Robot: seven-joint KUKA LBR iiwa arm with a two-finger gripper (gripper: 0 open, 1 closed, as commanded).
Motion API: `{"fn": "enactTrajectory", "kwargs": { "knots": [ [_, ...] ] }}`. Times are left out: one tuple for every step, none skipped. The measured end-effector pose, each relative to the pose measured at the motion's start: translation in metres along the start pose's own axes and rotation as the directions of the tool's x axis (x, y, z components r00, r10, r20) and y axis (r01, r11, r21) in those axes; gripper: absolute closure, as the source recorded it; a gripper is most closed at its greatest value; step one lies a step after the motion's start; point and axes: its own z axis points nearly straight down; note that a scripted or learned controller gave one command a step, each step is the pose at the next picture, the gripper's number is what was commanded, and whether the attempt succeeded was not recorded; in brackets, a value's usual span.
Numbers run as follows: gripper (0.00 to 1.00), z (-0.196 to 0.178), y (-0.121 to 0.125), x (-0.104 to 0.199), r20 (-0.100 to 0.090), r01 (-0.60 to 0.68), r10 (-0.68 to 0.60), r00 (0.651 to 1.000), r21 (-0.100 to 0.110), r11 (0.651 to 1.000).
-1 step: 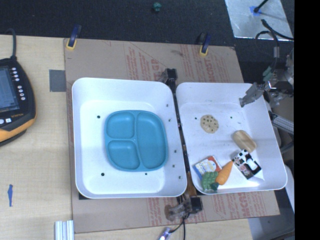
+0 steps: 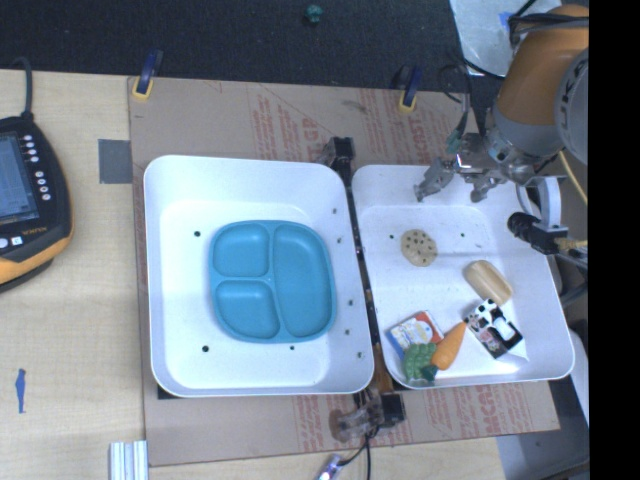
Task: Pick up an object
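Jaws (image 2: 455,180): spreading open, gripping nothing, hovering at right bin's (image 2: 540,368) twelve o'clock.
Cookie (image 2: 419,247): lying at jaws' seven o'clock, nearest target.

My gripper (image 2: 456,181) looks bare grey metal. Beneath it, both white bins (image 2: 180,193) look smooth plastic; the blue plate (image 2: 271,279) matt plastic; the bench (image 2: 70,338) pale wood.

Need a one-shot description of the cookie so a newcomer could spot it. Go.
Find the right white bin, the one crowded with small items, not the one holding the blue divided plate. In its upper half, left of centre, lies the cookie, apart from the rest. It is the lone flat, round, tan disc with dark specks; the neighbours are elongated or boxy.
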Motion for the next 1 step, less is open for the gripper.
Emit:
{"fn": "enactTrajectory", "kwargs": {
  "knots": [
    [0.0,0.0758,-0.0148,0.0159,0.001,0.001,-0.001,1.0,0.0,1.0]
  ]
}}
